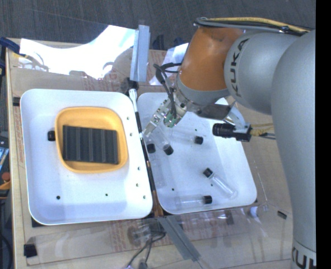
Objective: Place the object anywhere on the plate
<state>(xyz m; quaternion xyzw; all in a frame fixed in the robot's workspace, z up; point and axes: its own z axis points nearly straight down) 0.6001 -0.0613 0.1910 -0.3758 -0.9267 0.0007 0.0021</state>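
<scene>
we note the left bin (pixel 36 167) on the bench (pixel 17 72), a shallow white tray holding a yellow plate (pixel 70 119) with rounded corners, and on that plate a dark ribbed rectangular insert (pixel 91 144). a small dark piece (pixel 51 135) sits just beside the plate's left edge. moving right, the right bin (pixel 232 167) holds several clear tubes with black caps: one capped tube (pixel 217 182) lies near the bin's right side, another (pixel 194 199) lies along the front wall, and small black caps (pixel 167 149) lie near the bin's upper left. none of these objects touches the plate. the gripper (pixel 168 118) hangs over the upper left of the right bin, near the divide between the bins; we cannot tell its opening or whether it has hold of anything. the grey arm (pixel 271 66) with its orange band enters from the right.
</scene>
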